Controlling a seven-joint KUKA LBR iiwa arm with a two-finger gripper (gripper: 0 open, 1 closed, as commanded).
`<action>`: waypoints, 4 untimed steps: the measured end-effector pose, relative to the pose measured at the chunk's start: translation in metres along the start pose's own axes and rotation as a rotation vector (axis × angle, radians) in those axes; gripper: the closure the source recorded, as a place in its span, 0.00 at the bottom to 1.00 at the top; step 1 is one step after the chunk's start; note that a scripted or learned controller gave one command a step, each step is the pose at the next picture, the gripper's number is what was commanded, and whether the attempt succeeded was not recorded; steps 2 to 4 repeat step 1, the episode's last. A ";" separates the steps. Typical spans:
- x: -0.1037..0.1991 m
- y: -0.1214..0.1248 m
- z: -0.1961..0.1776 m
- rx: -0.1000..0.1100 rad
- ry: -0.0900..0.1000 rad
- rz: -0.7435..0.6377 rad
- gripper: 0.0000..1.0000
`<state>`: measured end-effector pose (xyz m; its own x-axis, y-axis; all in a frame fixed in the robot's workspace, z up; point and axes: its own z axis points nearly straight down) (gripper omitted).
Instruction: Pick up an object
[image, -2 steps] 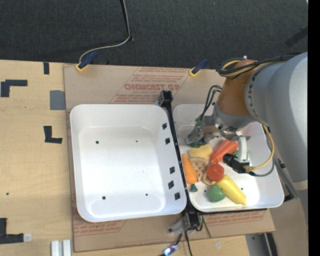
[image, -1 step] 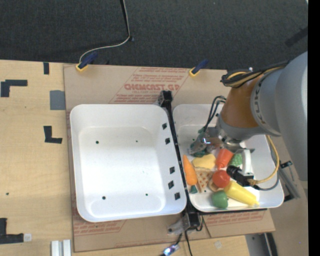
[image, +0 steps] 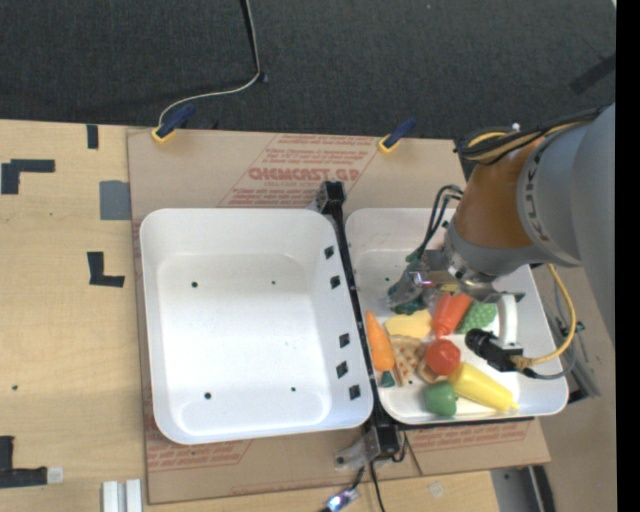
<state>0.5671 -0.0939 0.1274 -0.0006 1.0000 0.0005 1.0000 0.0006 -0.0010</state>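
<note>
The toy food — a heap of small, bright plastic pieces — lies in the right white bin, pushed toward its near end. A long orange plastic carrot lies along the bin's left wall. Beside it are a pale yellow wedge like cheese, a round red toy tomato, a yellow corn-shaped piece and a round green piece. A shorter orange piece leans just under the grey gripper.

The pieces are judged to be light, hard and smooth, so they may slip. The round ones could roll away. The long carrot is best pinched across its middle.

The gripper is down in the bin, at the far edge of the heap. Whether anything is pinched cannot be told.

The bin floor is smooth and white, with low walls. Room is tight — the pieces touch. The left white bin sits alongside on a brown cardboard sheet.
</note>
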 end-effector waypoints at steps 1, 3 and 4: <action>0.066 -0.002 -0.068 -0.005 0.001 -0.007 1.00; 0.066 -0.002 -0.068 -0.005 0.001 -0.007 1.00; 0.066 -0.002 -0.068 -0.005 0.001 -0.007 1.00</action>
